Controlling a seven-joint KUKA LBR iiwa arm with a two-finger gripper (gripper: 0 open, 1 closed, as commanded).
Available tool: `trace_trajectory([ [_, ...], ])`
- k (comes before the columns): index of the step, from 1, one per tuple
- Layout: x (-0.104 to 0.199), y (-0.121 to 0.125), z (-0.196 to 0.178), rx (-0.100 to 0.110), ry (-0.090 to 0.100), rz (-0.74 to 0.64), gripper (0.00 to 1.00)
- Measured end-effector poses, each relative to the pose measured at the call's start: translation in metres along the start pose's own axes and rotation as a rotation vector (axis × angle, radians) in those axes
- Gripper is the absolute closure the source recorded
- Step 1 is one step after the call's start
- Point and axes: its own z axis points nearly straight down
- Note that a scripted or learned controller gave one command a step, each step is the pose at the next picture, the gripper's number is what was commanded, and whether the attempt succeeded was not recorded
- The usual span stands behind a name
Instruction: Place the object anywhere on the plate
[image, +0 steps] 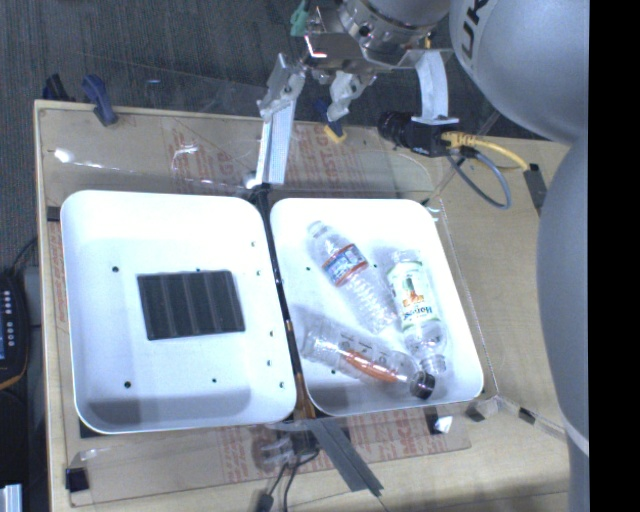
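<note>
A dark grey ribbed plate (190, 304) lies flat in the left white bin (100, 230). The right bin (455, 300) holds three clear plastic bottles: one with a blue label (347, 268), one with a green and orange label (413, 298), and one lying on its side with an orange streak (358, 360). My gripper (311, 96) hangs beyond the far edge of the bins, above the bench near the divider between them. It is open with nothing between its fingers, well away from the bottles and the plate.
A grey metal strip (275, 145) runs from the gripper area down to the bins' divider. A yellow cable (482, 150) and black connector sit at the back right. A blue clamp (98, 98) marks the back left corner.
</note>
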Motion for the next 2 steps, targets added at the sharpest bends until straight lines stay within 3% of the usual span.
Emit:
trace_trajectory([
  [1, 0.001, 0.0006, -0.0101, -0.002, -0.001, -0.006, 1.0],
  [2, 0.0012, 0.0006, -0.01, -0.001, -0.001, -0.007, 0.0],
])
